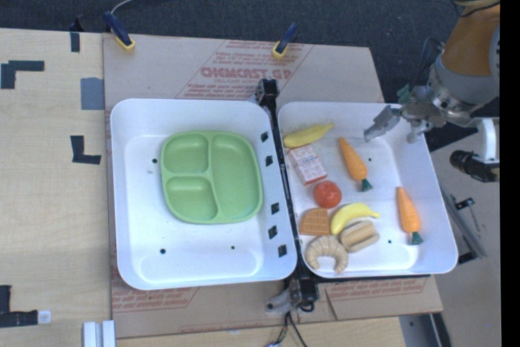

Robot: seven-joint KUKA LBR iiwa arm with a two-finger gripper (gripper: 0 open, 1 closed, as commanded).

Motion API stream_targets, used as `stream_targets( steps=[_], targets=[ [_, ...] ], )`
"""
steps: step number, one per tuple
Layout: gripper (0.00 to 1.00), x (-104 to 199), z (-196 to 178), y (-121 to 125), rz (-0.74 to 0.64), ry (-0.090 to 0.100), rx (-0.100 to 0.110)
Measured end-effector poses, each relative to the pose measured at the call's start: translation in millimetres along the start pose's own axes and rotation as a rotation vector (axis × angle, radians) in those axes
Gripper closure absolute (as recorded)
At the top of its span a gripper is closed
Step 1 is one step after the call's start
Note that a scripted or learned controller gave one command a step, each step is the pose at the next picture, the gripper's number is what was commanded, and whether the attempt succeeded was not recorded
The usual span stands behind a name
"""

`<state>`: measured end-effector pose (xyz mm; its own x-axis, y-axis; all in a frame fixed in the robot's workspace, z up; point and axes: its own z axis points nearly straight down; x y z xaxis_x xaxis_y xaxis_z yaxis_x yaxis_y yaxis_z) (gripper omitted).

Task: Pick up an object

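Carrot [353,161] just below-left of tool [397,127].

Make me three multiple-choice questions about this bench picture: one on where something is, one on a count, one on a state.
1. Where does the green plate lie?
A. left bin
B. right bin
C. on the cardboard

2. How many carrots are in the right bin?
A. one
B. two
C. four

3. What is in the gripper?
A. a carrot
B. a banana
C. nothing

Answers:
1 A, the plate sits in the left bin.
2 B, one carrot lies near the middle and another carrot by the right wall.
3 C, the jaws stand open above the bin's far right corner with nothing between them.
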<state>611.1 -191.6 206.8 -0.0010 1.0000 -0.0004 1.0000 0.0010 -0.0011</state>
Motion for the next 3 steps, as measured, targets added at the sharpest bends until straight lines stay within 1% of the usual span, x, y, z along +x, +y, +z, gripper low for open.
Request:
stream_targets(
  steps=[1, 2, 3],
  targets=[
    [0.0, 5.9, 119.7, 22.8, -0.002, -0.001, -0.005],
    [1.0, 5.5, 109.8, 23.1, -0.004, -0.005, -0.007],
    [1.0, 59.3, 60.0, 49.3, -0.001, 0.001, -0.002]
  ],
)
